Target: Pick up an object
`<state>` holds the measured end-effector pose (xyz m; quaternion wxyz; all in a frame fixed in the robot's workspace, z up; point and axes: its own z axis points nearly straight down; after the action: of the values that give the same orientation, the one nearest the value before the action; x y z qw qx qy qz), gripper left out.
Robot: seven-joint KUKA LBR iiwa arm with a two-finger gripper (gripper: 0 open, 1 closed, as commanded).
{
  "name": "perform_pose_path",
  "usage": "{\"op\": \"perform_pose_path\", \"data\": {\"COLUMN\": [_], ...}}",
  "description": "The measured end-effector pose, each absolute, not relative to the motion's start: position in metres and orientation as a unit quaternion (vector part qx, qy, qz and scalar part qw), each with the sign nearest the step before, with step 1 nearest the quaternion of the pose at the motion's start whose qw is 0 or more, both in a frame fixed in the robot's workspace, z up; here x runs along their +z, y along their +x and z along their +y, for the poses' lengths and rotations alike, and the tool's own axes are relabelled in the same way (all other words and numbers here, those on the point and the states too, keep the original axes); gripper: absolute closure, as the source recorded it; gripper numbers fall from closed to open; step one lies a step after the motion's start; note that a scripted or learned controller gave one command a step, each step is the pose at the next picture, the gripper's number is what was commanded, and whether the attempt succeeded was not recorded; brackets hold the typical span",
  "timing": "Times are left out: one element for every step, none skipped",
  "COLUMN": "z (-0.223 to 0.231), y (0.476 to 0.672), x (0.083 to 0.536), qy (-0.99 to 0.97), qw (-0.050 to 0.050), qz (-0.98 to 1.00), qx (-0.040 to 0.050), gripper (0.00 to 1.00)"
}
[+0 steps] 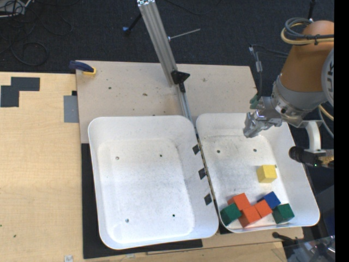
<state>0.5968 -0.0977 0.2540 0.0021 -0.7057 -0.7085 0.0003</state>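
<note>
End effector (255, 125) sits over the far end of the right bin (229, 125), nothing between its fingers; can't tell if they're apart or together. Candidates lie at the near end: yellow cube (266, 173) sits alone, well apart from the cluster of orange blocks (248, 208), blue block (271, 199) and green blocks (283, 213) packed touching each other. Go for yellow: clear sides, square the fingers to its faces, descend straight. Cluster risks a jammed or glancing grasp.

Yellow block (266, 172) alone mid right bin; coloured blocks (255, 207) clustered near corner.
</note>
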Motion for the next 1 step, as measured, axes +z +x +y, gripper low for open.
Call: {"op": "perform_pose_path", "data": {"z": [-0.0553], "y": [0.6016], "x": [0.2516], "qy": [-0.706], "qw": [0.002], "qz": [-0.708], "qx": [0.0005], "gripper": [1.00]}}
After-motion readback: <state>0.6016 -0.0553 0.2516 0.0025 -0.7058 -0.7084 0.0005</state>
